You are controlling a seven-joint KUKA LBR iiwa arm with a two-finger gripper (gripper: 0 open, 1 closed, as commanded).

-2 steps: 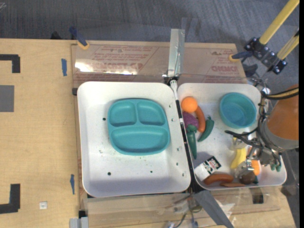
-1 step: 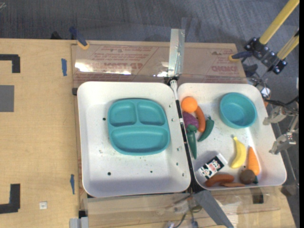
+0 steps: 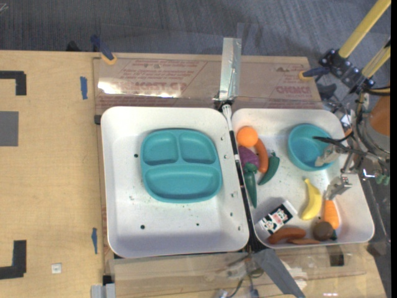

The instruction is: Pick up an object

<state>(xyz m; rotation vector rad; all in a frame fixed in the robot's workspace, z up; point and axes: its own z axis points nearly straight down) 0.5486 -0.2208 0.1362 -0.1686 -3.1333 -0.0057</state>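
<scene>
- I see two white bins side by side on the bench: the left bin [image 3: 118,166] and the right bin [image 3: 363,219].
- The left bin holds a teal divided plate [image 3: 181,165], lying flat near its middle, three compartments showing.
- The right bin holds the loose items. A teal bowl [image 3: 304,144] sits at its far side.
- Along the right bin's left wall: an orange ball [image 3: 246,135], a purple piece [image 3: 250,157] just below it, an orange carrot-like piece [image 3: 262,157] and two green peppers [image 3: 268,169] close together.
- A banana [image 3: 311,200] lies near the middle of the right bin; just beside it is an orange piece [image 3: 332,215].
- At the near edge: a black-and-white box [image 3: 276,217], a red sausage [image 3: 288,233] and a brown round item [image 3: 322,230].
- The arm comes in from the right; the gripper [image 3: 335,172] hangs above the right bin, between the bowl and the banana.
- I cannot tell the state of the tool from this view; the metal parts blur together.
- I see no item lifted off the bin floor.
</scene>
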